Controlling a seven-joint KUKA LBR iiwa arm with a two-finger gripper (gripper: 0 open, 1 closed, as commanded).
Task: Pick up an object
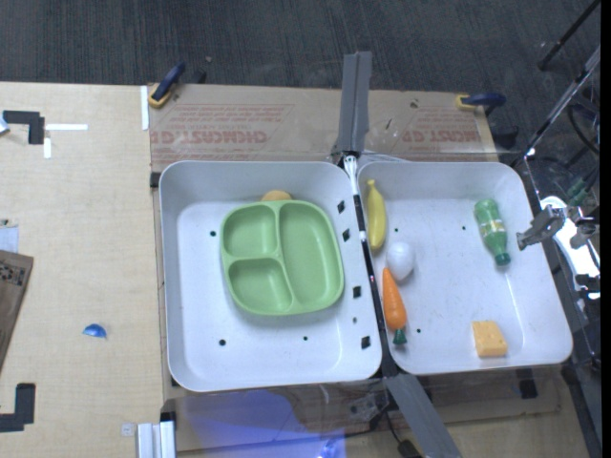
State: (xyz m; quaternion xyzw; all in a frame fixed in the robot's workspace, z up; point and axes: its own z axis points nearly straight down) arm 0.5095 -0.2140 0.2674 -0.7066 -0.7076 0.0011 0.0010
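The right bin [535, 284] holds a green bottle [492, 229] lying near its far right side and a yellow sponge block [490, 339] near the front right. Along its left wall lie a yellow banana [376, 216], a white egg [398, 259] and an orange carrot [393, 301]. My gripper [548, 225] shows as a grey metal piece at the bin's right rim, just right of the bottle and apart from it. Nothing is seen held in it.
The left bin [191, 332] holds a green divided plate [283, 256], with a small orange thing [276, 197] peeking out behind its far edge. A grey divider bar [355, 103] stands between the bins at the back. Cables and metal frame parts crowd the right edge.
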